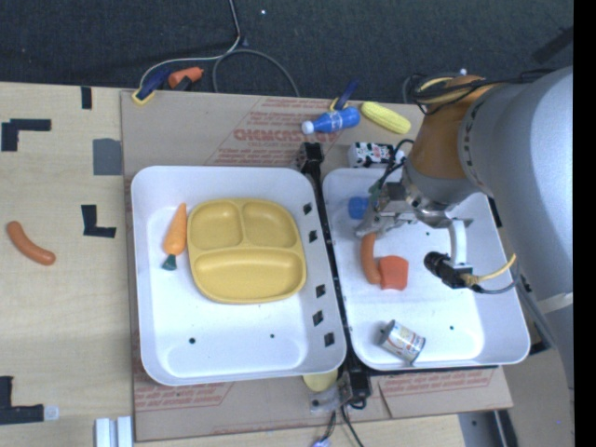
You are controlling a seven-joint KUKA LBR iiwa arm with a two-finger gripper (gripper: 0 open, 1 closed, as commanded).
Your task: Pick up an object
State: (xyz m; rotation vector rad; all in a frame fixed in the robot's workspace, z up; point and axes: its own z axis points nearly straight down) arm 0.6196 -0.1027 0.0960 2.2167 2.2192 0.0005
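Cardboard-covered bench (261, 124) bears two bins (158, 343); gripper (377, 223) over the right bin, grip state unclear.

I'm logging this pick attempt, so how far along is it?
Done: the arm has reached into the right white bin, with its claw low above the orange sausage-shaped toy and the orange-red block. In hand: nothing visibly. Left: grasping and lifting; the small metal can and the blue piece lie in the bin too.
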